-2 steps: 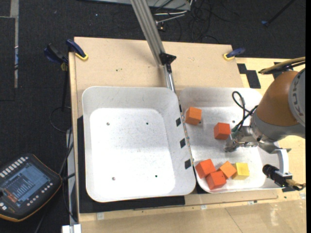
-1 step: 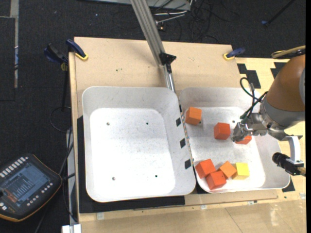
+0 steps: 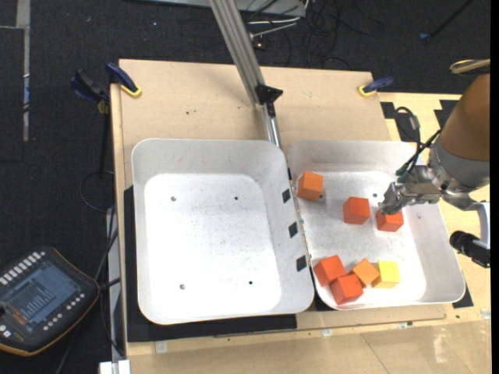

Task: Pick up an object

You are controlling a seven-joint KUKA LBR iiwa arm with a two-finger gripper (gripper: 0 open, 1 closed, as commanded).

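Whether the grey two-finger gripper (image 3: 392,202) is spread or closed on anything cannot be told from the camera view: its dark tip is small and blends into the block beneath it. It hangs low over the right-hand shallow white plastic bin (image 3: 337,160), near that bin's right edge. It sits directly above and seems to touch the top of a small red cube (image 3: 391,223), though contact is not certain. That cube looks like the chosen target, probably because it stands alone with free floor on most sides.

Just to its left, apart from it, is a second red-orange cube (image 3: 356,209). An orange cube (image 3: 311,185) sits close to the bin's left edge. Near the front edge four blocks crowd together: two red cubes (image 3: 329,269) (image 3: 347,288), an orange block (image 3: 366,272) and a yellow block (image 3: 387,273). The yellow and orange blocks touch. That cluster would be harder to enter cleanly.

The left-hand white bin (image 3: 142,159) lies alongside, and the two bins' edges overlap at the middle of the light wooden bench (image 3: 195,92). Nothing appears lifted, so the pick is not yet done.
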